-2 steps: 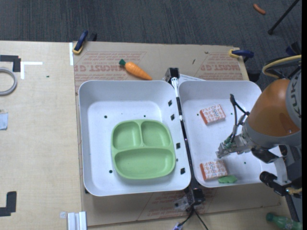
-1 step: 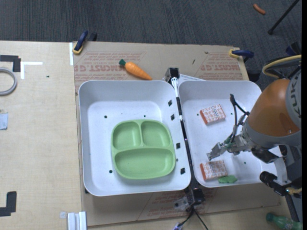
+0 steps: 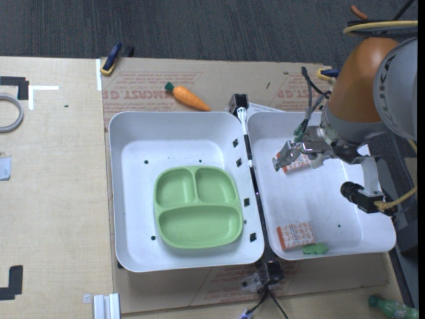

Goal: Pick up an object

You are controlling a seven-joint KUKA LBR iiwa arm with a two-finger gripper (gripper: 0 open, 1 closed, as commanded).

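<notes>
Two shallow white plastic bins are seen side by side on the cardboard-covered bench [image 3: 153, 85]. In the left bin [image 3: 126, 178], a pale green divided plastic plate [image 3: 198, 207] with three compartments is laid flat near the middle. In the right bin [image 3: 345, 205], a small red-and-white printed packet [image 3: 295, 234] is found at the near edge, and a small green flat piece [image 3: 315, 248] is placed just beside it, touching or almost touching its near corner.

The grey arm with the orange band [image 3: 362, 78] is reached in from the right, and the two-finger gripper [image 3: 288, 157] is held over the far part of the right bin, close to the divider between the bins. Something red and white [image 3: 300, 165] is seen right at the gripper, just below it, but whether it is gripped or merely lying beneath cannot be told. Whether the gripper is open or closed cannot be told either.

Beyond the bins, an orange toy carrot with a green top [image 3: 188, 96] is laid on the cardboard, just past the far rim of the left bin. A blue-and-yellow clamp [image 3: 111, 58] is fixed at the cardboard's far left corner.
</notes>
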